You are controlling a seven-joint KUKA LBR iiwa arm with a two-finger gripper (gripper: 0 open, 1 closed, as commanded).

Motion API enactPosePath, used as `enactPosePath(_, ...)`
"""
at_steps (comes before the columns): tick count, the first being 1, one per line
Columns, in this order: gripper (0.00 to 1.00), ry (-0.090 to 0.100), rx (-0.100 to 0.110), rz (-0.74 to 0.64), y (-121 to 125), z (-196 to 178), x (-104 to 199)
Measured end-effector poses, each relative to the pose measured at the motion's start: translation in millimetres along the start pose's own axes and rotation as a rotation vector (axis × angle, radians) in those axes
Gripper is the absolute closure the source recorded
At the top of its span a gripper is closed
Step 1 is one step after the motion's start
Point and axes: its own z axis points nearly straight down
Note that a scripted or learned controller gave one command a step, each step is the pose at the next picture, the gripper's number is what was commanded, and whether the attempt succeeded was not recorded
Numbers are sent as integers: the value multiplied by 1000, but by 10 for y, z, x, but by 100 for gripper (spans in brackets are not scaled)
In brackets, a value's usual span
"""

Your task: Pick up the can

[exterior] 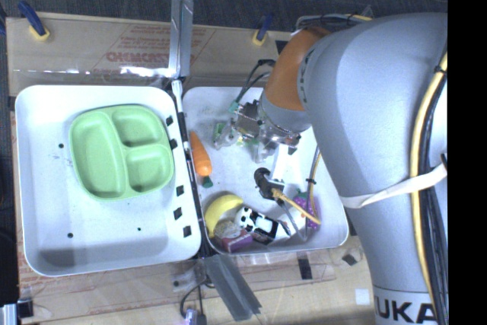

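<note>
We see the grey arm (380,141) fill the right side, with white letters "UKA" legible near its base at the bottom and an orange band above the wrist. Below it the table (91,42) carries a brown sheet with faded red print we cannot read. The left bin (38,164) holds a green divided plate (122,152). The right bin (205,99) holds a carrot (200,154) beside the divider, a yellow ball-like thing (222,211) and a small cow-patterned toy (251,221). The tool (243,125) hangs low over the right bin; we cannot tell its state, nor pick out the can.
</note>
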Motion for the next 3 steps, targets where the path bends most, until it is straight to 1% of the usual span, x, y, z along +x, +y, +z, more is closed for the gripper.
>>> enactPosePath(1,0,0,-1,70,360,-1010,412)
enactPosePath(2,0,-1,1,-15,169,4,149)
enactPosePath(3,0,0,-1,-60,157,-1004,487)
